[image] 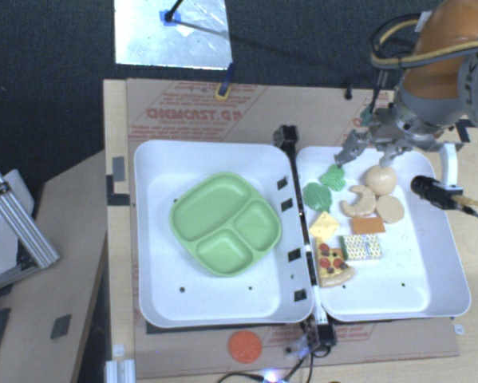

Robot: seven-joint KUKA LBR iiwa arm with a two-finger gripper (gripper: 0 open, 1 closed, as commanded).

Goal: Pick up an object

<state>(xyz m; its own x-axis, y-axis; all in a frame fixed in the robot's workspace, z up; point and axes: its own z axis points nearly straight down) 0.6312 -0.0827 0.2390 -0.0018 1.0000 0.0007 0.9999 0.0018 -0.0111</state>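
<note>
My gripper hovers over the far end of the right bin. Its two fingers are spread apart, open, with nothing between them. Just below the fingers lie a beige ball-shaped toy and a green leafy toy. Nearer the front are a green round piece, a tan curved piece, a tan disc, an orange block, a yellow cheese wedge, a small patterned box and a pizza slice.
A green divided plate lies in the left bin. A black divider with clips runs between the bins. A black cylinder juts from the arm over the right bin. An orange disc sits on the bench in front.
</note>
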